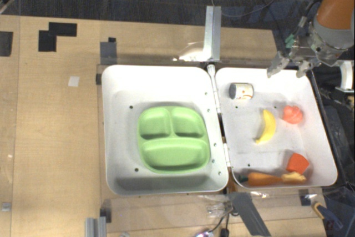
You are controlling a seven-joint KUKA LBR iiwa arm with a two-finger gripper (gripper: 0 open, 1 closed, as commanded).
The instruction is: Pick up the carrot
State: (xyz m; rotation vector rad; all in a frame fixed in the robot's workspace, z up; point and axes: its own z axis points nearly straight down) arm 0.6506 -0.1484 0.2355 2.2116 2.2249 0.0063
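Tool high at the far corner, carrot low against the near wall

The tool [288, 66] hangs with fingers spread and nothing between them over the far right corner of the right shallow white bin [327, 136], well apart from the long orange carrot [262, 178], which lies along the near wall beside a pale yellow strip [294, 177] and an orange block [298, 162]. Risk, as I judge it: the wall may block a finger, or the neighbours get pinched instead. One carrot, one yellow banana [266, 125], one pink-orange round fruit [293, 114], one small can [241, 91], one green divided plate [173, 137] in the left white bin [119, 119]; two bins.
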